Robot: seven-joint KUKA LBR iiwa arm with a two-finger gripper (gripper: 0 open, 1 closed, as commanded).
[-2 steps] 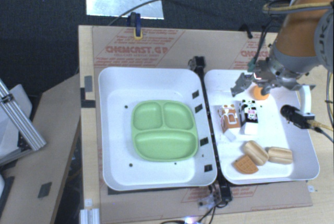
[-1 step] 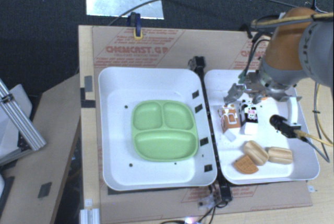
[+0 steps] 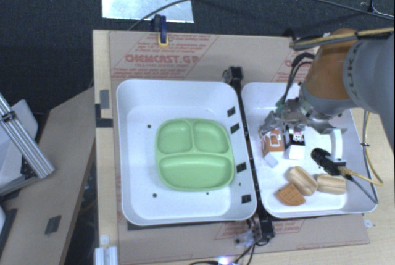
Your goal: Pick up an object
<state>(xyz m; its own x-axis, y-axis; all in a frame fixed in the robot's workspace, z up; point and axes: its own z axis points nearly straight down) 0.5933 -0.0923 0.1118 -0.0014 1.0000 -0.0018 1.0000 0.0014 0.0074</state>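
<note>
My gripper (image 3: 282, 132) hangs low over the left part of the right bin (image 3: 259, 97), the arm reaching in from the right. Just below it lies a small orange-brown and white block (image 3: 272, 144), touching or very near the gripper's tip; a grasp cannot be made out. A small white piece (image 3: 295, 152) lies beside that block. Toward the bin's front lie two tan bread rolls (image 3: 302, 178) (image 3: 331, 184) and an orange-brown wafer (image 3: 290, 196).
The left bin (image 3: 139, 103) holds a green divided plate (image 3: 194, 154). A black divider (image 3: 242, 134) runs between the bins. The bins rest on a cardboard sheet (image 3: 173, 50), with a blue clamp (image 3: 161, 29) at its back edge.
</note>
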